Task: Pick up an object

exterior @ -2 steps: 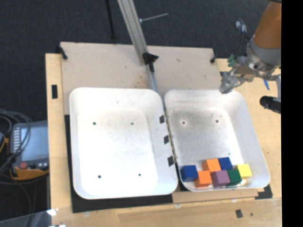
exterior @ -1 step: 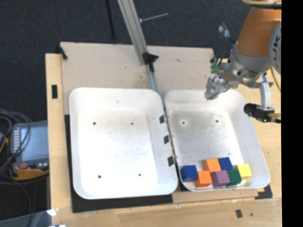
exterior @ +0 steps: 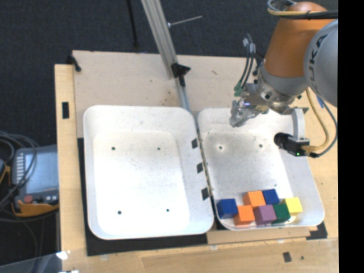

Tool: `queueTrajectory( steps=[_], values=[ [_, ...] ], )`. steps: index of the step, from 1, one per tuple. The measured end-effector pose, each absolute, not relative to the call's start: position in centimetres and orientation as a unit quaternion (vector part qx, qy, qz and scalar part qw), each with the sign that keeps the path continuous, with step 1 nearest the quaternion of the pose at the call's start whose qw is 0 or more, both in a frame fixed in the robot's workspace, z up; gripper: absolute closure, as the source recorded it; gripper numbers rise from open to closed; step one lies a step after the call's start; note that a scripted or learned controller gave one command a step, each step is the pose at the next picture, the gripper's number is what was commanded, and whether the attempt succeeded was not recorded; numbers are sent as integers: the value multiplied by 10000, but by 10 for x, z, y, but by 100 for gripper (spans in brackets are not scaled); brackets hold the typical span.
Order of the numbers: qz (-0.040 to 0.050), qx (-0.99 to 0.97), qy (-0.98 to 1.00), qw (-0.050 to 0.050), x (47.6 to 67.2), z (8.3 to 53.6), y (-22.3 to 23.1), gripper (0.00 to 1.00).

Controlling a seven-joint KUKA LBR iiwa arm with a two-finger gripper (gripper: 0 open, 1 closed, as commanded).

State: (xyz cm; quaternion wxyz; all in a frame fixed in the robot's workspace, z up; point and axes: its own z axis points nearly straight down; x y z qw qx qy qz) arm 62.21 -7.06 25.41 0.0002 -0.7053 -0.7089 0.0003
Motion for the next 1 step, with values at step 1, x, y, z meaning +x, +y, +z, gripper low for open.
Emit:
queueTrajectory(
  steps=[1],
  values=[
    [4,-7053,-7089,4,600,246,-30,100]
  ],
)
